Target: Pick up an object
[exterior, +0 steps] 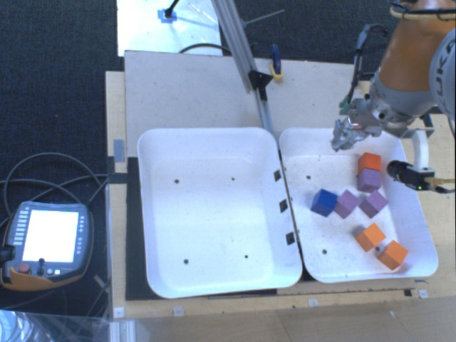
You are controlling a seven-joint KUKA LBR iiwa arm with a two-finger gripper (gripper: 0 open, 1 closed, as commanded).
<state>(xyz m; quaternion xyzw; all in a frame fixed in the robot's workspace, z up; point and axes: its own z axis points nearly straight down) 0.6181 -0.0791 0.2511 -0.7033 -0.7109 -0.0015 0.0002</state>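
Note:
The right bin holds several small blocks. A blue cube lies near its middle, with two purple cubes just to its right. An orange block sits on top of another purple one further back. Two orange blocks lie toward the front right corner. My gripper hangs over the bin's back edge, left of the stacked orange and purple pair, with nothing visible between its fingers.
The left bin stands beside the right one, separated by a ridge with dark clips. A slanted metal pole crosses the back of the bench. A teach pendant lies on the floor at the left.

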